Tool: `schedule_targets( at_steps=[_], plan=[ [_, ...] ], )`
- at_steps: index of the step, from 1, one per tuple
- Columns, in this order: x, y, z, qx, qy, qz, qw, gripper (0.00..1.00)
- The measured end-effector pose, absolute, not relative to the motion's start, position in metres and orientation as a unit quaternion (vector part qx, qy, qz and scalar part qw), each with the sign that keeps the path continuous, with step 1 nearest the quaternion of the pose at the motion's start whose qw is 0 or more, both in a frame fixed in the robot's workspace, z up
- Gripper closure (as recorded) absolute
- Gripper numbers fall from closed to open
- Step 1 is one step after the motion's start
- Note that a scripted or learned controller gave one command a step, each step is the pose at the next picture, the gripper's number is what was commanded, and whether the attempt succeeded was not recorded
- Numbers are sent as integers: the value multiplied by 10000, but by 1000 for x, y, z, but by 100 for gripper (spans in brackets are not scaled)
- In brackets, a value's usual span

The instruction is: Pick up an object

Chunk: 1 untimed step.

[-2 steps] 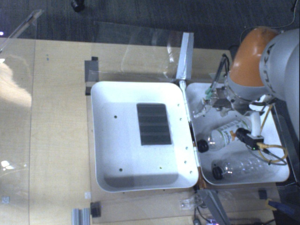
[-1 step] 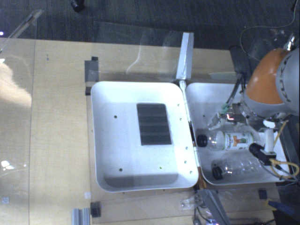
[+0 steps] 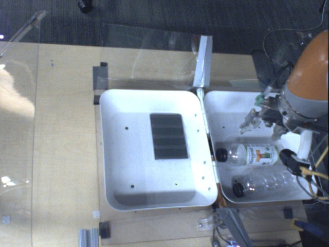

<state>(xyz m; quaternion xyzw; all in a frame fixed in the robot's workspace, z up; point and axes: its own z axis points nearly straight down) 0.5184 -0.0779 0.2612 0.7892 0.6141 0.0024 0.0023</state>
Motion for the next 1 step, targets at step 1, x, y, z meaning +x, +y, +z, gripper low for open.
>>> schedule_targets(
  at_steps=[1],
  plan=[
    [528, -118, 192, 7580, 6522, 8, 9, 0]
  ],
)
